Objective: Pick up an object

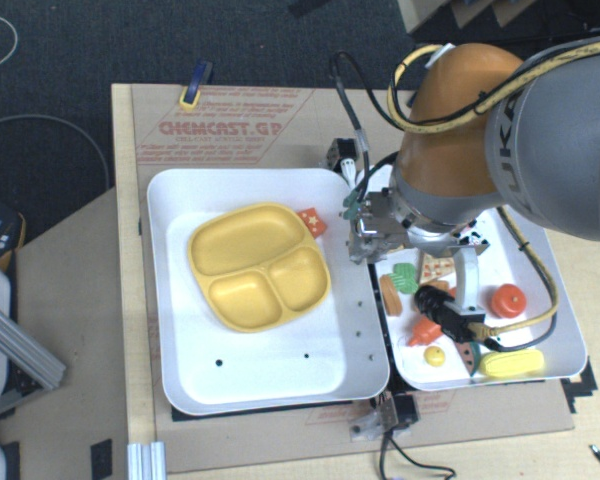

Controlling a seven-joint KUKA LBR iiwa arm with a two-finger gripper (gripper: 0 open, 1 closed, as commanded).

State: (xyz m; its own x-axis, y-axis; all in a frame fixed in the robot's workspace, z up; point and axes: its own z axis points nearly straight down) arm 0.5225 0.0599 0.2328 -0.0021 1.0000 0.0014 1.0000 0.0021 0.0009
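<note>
- A bench (230,118) topped with a printed brown board stood on dark carpet (80,28) and bore two shallow white bins side by side.
- A yellow plate (258,266) with three wells lay flat in the middle of the left bin (270,383).
- A small red block (311,223) sat in the same bin, right at the plate's upper right edge.
- The grey arm (540,138), with its orange band, reached in from the view's right.
- The gripper (372,230) hung just right of the plate, over the wall between the two bins.
- The wrist covered the gripper from above, so I could not tell whether it was spread or closed, or whether it held anything.
- The things to pick lay in the right bin (545,258), all to the right of the plate.
- A green toy (406,276) and an orange stick (390,294) lay nearest the plate, touching each other, with a checked cracker (438,268) just beyond them.
- A red tomato (508,300) stood farther from the plate, apart from the cracker.
- A small yellow ball (435,356) and an orange wedge (424,333) lay close together, right of the plate and level with its lower edge.
- A yellow banana (512,364) lay farthest from the plate, near the bin's lower rim.
</note>
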